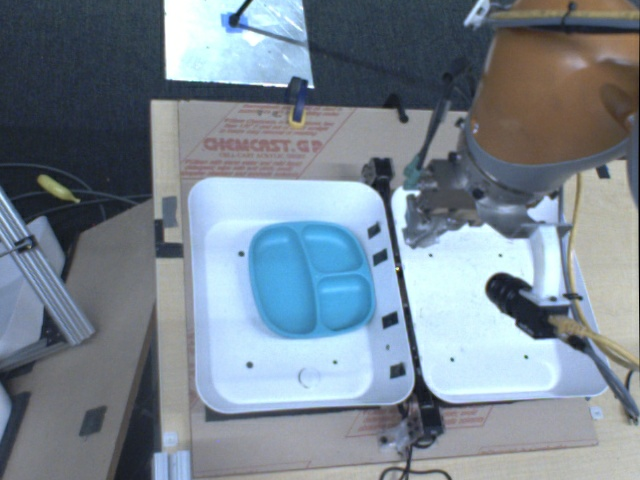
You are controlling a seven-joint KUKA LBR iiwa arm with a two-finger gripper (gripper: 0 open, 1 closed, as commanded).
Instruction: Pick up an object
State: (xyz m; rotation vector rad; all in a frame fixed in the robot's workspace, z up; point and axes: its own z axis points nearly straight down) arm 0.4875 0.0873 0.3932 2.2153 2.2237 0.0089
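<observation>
Gripper (425, 230) hangs over the right bin's (480, 353) upper-left corner, its grip impossible to tell, while a blue divided plate (305, 278) lies in the left bin (225, 363).

You see one light blue plastic plate (308, 278), three compartments, one large and two smaller, lying flat and face up, slightly skewed, near the middle of the left white bin (222, 353)

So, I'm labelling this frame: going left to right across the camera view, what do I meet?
Metal rail → left bin's outer rim → blue divided plate → gripper → right bin's bare floor.
</observation>
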